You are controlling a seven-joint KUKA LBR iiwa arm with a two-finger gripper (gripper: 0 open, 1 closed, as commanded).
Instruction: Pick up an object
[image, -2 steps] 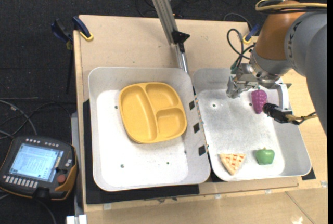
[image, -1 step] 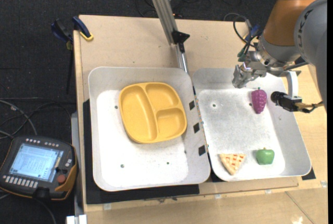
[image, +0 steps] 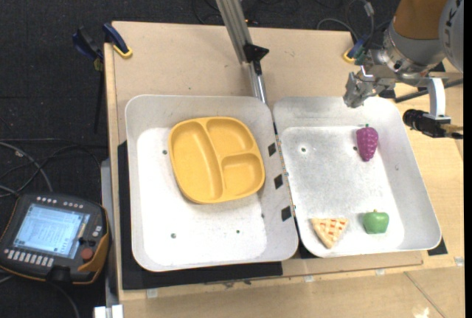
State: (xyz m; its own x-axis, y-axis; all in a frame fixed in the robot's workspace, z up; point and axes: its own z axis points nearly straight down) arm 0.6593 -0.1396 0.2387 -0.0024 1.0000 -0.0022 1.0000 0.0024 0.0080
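In the right bin [image: 324, 176] lie three toy foods: a purple grape bunch [image: 366, 142] near the far right, a green pepper [image: 375, 222] at the near right, and a pizza slice [image: 329, 230] to its left at the front. My gripper [image: 357, 93] hangs over the bin's far rim, above and a little left of the grapes, touching none of them. Nothing shows between its tips.
The left bin [image: 147, 184] holds a yellow divided plate [image: 217, 159]. A metal pole [image: 232, 10] slants over the bench's back middle. Blue and yellow clamps [image: 114, 40] grip the far corners. A teach pendant [image: 51, 235] lies at the lower left, off the bench.
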